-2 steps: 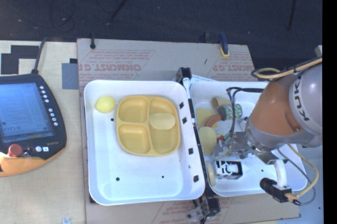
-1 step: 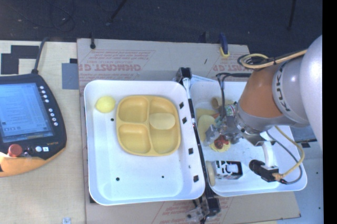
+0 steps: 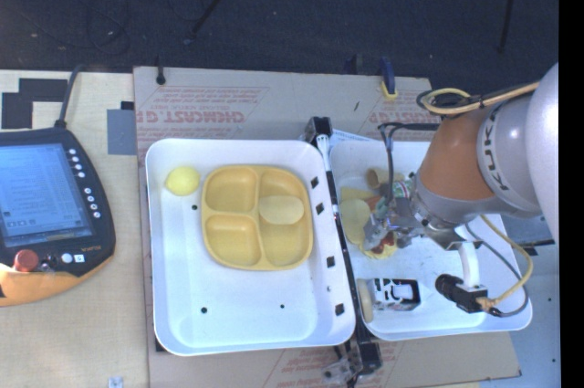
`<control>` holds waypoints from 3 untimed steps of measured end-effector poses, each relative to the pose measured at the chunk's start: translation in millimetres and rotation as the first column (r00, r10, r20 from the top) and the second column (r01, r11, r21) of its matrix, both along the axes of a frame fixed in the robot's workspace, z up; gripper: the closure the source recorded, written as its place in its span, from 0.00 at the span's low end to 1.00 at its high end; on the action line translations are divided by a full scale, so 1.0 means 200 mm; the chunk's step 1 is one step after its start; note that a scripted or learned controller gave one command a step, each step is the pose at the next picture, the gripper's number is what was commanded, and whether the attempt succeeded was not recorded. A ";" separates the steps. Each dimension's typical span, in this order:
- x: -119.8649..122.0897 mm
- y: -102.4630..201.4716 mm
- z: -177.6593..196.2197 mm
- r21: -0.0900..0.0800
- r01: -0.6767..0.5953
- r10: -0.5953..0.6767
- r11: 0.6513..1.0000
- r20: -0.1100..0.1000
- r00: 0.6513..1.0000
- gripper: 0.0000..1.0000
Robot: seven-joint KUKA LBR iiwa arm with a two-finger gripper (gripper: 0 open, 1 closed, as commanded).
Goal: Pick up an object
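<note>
Your arm [image 3: 474,167] was down in the right bin [image 3: 511,304] with the gripper [image 3: 385,226] buried in a small pile [image 3: 358,217] of stuff, so I'd call this the grab step. Couldn't tell if it was open or closed. A black-and-white item [image 3: 394,292] sat just below it. Next you'd want a clean lift to check.

left bin [image 3: 173,304]: front floor open | yellow plate [image 3: 257,217], ball [image 3: 182,181] occupy back
</note>
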State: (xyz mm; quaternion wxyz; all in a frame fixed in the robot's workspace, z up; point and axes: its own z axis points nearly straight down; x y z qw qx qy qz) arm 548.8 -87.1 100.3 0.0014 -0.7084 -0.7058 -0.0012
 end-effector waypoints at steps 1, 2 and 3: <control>-0.24 0.28 0.46 0.000 -0.008 0.008 1.000 0.001 1.000 1.00; -0.24 0.27 0.43 -0.003 -0.003 0.003 1.000 -0.004 1.000 0.00; -0.37 0.13 0.43 -0.003 -0.002 0.002 1.000 -0.005 1.000 0.00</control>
